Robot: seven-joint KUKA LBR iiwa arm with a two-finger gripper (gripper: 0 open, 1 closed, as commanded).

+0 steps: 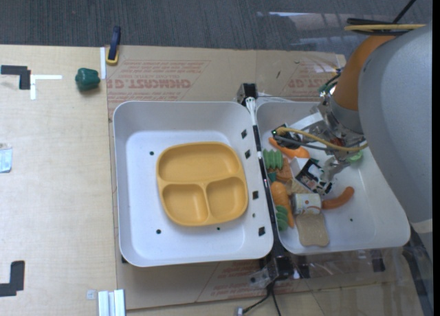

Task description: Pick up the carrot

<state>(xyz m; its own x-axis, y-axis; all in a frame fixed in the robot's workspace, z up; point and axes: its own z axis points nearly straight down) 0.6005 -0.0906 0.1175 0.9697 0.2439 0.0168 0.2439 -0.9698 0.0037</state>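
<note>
The carrot (pixel 279 193), a small orange body with a green leafy top, lies along the left wall of the right bin (pixel 385 229). My gripper (pixel 313 176) hangs low over the middle of that bin, among the toys and just right of the carrot. Its black and white tip is a short gap away from the carrot, and nothing orange shows in it. The grey arm (pixel 399 102) with its orange band (pixel 354 77) comes down from the upper right and hides the bin's far right corner.
Around the gripper lie an orange and green toy (pixel 291 148), a reddish sausage (pixel 338 198), a bread slice (pixel 314 229) and a white block (pixel 306 203). The left bin (pixel 137 232) holds a yellow divided plate (pixel 203 183). A green toy (pixel 87 79) sits on the bench, far left.
</note>
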